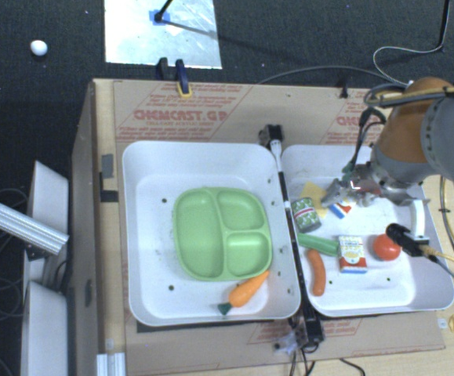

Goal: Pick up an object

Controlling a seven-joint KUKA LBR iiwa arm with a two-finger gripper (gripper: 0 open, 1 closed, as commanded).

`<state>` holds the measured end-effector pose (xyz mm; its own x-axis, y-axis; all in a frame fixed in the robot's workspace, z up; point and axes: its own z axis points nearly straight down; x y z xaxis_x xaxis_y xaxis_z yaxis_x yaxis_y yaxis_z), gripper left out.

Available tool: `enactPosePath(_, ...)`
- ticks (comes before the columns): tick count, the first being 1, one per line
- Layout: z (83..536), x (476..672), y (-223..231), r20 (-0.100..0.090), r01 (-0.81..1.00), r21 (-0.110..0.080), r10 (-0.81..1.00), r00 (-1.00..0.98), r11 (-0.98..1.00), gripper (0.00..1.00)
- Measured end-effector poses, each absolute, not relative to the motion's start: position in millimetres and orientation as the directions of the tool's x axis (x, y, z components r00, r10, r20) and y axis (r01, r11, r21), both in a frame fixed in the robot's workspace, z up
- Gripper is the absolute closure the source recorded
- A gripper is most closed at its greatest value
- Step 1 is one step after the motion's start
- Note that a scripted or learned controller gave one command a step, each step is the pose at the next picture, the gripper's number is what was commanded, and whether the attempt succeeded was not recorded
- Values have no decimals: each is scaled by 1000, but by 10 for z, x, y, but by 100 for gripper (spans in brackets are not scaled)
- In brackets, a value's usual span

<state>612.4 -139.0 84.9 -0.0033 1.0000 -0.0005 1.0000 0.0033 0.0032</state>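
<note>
We take the scene from the largest thing down: the desk [211, 104] carries two white bins, and the grey arm [438, 131] reaches in over the right bin [415, 292] from the right. The left bin [144, 163] holds a green divided plate [219, 233] with a carrot [248, 290] just beside its lower edge. Neither is near the gripper, so we judge them out of the running for this try. In the right bin, well apart from each other along the lower half, lie an orange-red sausage [317, 272], a long green piece [319, 244], a small carton [352, 253] and a red tomato [385, 247]. A green can [305, 214] stands against the divider, with a yellow piece [313, 192] above it. The gripper [350, 190] hangs low over the upper middle of that bin, right by a small blue-and-red piece [340, 208], which we take to be the object aimed at. Whether the gripper is released or clenched we cannot tell, and nothing shows as held. We judge the step in hand to be the approach to a grasp. The next move calls for settling squarely over that small piece, clear of the yellow piece and the can, closing on it, then lifting straight up
</note>
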Motion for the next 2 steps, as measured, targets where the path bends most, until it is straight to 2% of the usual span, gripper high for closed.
enactPosePath(1, 948, 6115, -1395, 0, 1000, -1, 1000, -4, 4, 100)
enactPosePath(2, 2086, 5498, -821, 0, 1000, 5, 1000, -4, 4, 100)
